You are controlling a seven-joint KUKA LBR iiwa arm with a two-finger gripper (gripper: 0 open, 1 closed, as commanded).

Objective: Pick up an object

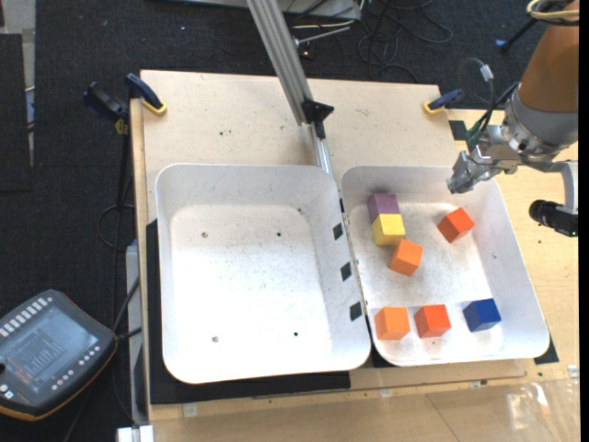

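The left bin (248, 274) is sitting beside the right bin (515, 274), which is holding seven blocks — purple (383, 203), yellow (388, 228), four orange and one blue (481, 314). The gripper (460, 181) is hovering over the right bin's far edge, near one orange block (455, 225) — its grip state cannot be determined.

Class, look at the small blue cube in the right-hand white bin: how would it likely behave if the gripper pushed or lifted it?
The small blue cube looks rigid, with flat faces, so it would probably slide, not roll. It seems small and likely light. It sits close to the right-hand white bin wall, so a push might jam it against the rim.
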